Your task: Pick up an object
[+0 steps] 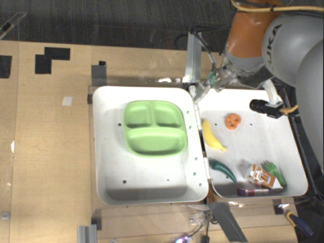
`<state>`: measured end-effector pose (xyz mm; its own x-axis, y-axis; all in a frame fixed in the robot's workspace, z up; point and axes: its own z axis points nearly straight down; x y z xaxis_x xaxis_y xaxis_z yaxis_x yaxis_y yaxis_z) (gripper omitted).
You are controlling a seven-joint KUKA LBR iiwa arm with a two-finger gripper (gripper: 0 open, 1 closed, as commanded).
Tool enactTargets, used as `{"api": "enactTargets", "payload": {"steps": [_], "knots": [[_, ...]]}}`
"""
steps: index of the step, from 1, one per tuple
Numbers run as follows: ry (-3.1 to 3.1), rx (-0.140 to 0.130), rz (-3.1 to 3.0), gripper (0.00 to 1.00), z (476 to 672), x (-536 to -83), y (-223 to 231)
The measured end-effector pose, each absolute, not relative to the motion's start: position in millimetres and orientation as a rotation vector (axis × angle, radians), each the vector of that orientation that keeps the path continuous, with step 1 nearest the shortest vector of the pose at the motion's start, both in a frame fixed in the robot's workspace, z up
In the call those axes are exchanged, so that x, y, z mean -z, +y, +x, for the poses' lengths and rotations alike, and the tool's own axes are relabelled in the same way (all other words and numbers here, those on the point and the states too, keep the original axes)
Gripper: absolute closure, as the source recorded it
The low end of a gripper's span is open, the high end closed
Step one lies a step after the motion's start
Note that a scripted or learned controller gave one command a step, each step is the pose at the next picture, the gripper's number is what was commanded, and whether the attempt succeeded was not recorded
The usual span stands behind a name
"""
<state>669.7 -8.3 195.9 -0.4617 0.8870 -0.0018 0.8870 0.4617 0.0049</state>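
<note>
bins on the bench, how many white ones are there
2. The left bin holds a green divided tray; the right bin holds a banana, an orange piece and other small items. None looks hidden.

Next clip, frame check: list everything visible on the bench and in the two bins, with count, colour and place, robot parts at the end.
left bin: 1, white, bench centre
right bin: 1, white, beside it
divided plate: 1, green, left bin
banana: 1, yellow, right bin, near the divider
orange piece: 1, orange, right bin, upper middle
green item: 1, dark green, right bin, lower left
packet: 1, white, orange and green, right bin, lower right
arm: 1, grey with orange band, upper right
gripper: 1, over the bins' upper divider
</note>
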Motion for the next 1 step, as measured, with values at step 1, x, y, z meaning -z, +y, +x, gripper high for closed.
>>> {"api": "enactTargets", "payload": {"steps": [1], "knots": [[2.753,-0.003,1.503,0.0,655.6,-101.2,-94.0]]}}
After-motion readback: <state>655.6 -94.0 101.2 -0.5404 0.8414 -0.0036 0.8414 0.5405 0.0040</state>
